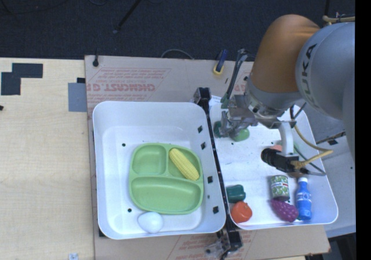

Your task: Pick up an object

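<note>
Green object [240, 134] under tool [232, 131] | tool grip: cannot tell | nearby: can [279, 187], bottle [302, 198]

The arm [324, 73] is thick, rounded and grey. A broad orange band [284, 50] caps it up and to the right of the claw [233, 130], and black KUKA lettering [305, 67] runs along the grey shell just right of that band. Under the band a narrower grey collar leads to the claw, built of dull metal parts. Thin cables [310, 151], one yellowish, loop to the claw's lower right, beside a white bracket [285, 137].
</note>
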`<state>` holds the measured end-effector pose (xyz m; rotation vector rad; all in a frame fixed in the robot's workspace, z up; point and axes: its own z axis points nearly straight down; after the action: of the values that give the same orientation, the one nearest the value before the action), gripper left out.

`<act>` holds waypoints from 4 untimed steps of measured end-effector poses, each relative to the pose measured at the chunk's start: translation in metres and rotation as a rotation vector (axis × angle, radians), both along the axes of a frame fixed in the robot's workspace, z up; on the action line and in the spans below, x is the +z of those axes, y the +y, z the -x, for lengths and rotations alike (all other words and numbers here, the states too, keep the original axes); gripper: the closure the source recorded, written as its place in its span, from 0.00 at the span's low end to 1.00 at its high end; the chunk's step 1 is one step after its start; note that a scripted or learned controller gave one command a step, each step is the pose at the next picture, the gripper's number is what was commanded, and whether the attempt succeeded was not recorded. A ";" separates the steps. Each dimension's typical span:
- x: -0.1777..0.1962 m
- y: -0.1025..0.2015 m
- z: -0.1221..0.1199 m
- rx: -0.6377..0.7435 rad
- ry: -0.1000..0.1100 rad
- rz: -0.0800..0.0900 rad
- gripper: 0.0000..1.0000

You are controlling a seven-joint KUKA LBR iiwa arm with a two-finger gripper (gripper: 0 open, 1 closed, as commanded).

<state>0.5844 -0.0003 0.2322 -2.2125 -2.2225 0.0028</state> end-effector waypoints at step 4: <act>-0.015 0.111 0.031 -0.007 0.001 0.004 1.00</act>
<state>0.5533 0.1111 0.2171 -2.2211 -2.2165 0.0082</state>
